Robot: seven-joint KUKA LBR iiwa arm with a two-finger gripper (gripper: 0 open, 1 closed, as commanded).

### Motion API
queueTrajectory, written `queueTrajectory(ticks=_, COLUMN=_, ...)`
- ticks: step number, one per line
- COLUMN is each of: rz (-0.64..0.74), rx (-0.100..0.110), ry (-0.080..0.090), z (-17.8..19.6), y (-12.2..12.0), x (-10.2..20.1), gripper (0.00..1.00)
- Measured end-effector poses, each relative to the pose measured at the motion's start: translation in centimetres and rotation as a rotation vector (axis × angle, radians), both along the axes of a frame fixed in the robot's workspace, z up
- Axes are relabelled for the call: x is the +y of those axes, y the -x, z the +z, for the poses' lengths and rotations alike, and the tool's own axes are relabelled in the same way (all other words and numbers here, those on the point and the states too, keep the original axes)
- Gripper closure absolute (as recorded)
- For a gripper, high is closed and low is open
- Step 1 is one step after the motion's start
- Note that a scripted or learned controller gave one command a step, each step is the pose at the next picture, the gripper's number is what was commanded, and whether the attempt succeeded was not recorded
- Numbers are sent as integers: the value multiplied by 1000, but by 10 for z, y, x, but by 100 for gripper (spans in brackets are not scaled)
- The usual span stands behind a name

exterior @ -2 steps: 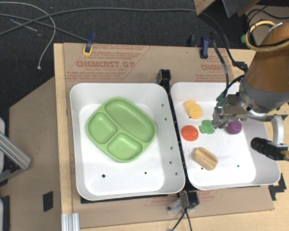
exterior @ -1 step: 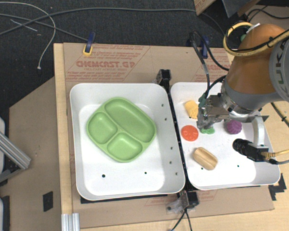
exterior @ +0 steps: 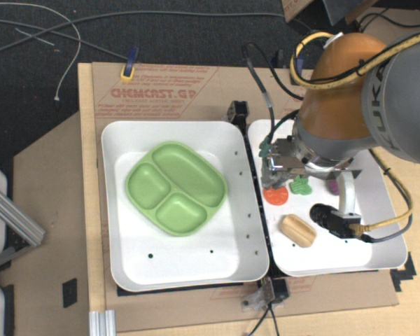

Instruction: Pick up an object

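Slanted overhead view of the tabletop [exterior: 56, 187], which is covered by a cardboard sheet [exterior: 168, 93] printed in red. Two shallow white bins sit side by side on the sheet.

The left bin [exterior: 189, 261] holds a light green divided plate [exterior: 175, 186] with three compartments. The plate lies flat near the bin's centre, slightly toward its far edge.

The right bin [exterior: 336, 256] holds four small things:
- An orange-red disc [exterior: 276, 197] lies near the edge shared with the left bin.
- A small green toy [exterior: 300, 185] lies just beside the disc, on the side away from the left bin.
- A tan, loaf-like block [exterior: 297, 230] lies nearer the tabletop's front edge, apart from the disc.
- A small purple piece [exterior: 332, 185] lies toward the middle of the bin and is partly hidden by the robot.

The grey arm with its orange band [exterior: 346, 82] reaches in from the tabletop's right edge and covers the far half of the right bin. The claw [exterior: 271, 178] is low over the bin, just beside the shared edge and directly above the far side of the orange-red disc. It cannot be told whether the claw is open or closed, or whether it touches the disc.

A blue and yellow clip [exterior: 130, 62] sits at the far edge of the cardboard.
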State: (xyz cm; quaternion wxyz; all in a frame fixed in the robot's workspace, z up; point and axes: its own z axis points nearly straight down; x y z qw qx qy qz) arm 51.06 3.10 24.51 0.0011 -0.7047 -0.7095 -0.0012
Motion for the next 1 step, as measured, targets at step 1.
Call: queueTrajectory(ticks=1, rz=0, rx=4, ry=1, z=-5, y=13, x=55, gripper=100)
